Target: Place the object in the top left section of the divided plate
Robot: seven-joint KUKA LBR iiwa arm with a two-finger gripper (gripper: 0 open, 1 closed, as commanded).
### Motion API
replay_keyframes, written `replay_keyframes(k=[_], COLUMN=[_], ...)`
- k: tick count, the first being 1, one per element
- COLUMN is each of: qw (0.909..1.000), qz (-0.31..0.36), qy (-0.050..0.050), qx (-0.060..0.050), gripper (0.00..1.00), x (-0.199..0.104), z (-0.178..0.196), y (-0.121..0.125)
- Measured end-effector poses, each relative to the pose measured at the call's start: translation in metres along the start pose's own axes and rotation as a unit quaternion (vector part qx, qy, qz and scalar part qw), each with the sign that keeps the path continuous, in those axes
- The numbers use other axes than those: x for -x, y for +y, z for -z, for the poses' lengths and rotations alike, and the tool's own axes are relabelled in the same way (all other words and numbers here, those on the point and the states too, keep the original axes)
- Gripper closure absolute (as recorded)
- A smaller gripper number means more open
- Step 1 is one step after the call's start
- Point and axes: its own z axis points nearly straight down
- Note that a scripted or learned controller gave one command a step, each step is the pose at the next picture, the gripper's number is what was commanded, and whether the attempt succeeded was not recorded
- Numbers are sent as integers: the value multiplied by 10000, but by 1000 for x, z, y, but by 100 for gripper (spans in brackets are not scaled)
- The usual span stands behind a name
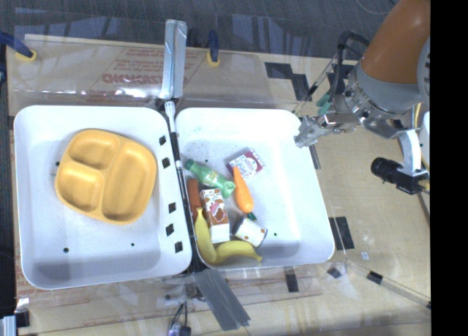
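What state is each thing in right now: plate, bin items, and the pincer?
Divided plate: yellow, lying in the left bin, nothing in its sections.
Green bottle: lying on its side in the right bin.
Carrot: lying flat, beside the bottle.
Banana: lying at the near edge.
Small carton: lying among the pile.
Red packet: lying flat.
Pincer: over the right bin's far right corner, holding nothing visible.

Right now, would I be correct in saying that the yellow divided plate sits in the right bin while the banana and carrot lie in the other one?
Not quite: the camera view shows the yellow divided plate in the left bin, while the banana and carrot lie in the other one, the right bin.
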Motion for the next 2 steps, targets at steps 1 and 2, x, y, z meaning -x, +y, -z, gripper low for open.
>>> replay_keyframes(k=[1, 2], qw=[9990, 9999], qz=[-442, 106], qy=[-1, -2], qx=[-9, 1], gripper=[100, 100], x=[43, -12], z=[18, 96], y=[42, -71])
